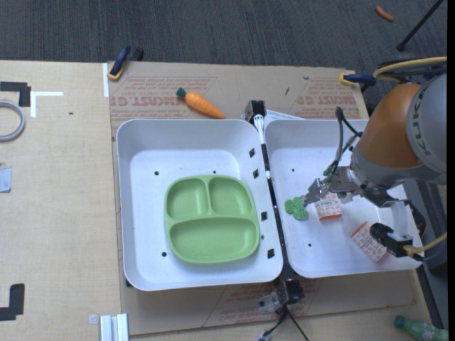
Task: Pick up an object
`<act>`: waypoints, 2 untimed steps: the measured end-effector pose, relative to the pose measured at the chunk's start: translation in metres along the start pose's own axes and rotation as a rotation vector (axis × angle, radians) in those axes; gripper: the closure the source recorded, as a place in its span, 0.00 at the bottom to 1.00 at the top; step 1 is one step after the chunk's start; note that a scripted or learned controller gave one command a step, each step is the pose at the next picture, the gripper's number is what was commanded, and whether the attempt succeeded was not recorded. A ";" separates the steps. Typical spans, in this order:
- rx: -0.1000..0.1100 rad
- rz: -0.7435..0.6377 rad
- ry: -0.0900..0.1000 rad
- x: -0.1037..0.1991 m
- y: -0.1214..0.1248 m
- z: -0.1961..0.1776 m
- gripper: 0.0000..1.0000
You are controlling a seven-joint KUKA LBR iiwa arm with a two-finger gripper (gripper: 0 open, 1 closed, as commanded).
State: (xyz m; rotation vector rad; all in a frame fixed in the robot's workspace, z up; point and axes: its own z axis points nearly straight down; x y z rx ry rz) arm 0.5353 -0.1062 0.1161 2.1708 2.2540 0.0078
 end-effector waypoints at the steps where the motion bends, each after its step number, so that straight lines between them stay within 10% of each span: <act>1: -0.001 0.001 0.000 0.000 0.001 -0.010 1.00; 2: -0.001 0.001 -0.001 0.000 0.001 -0.010 0.00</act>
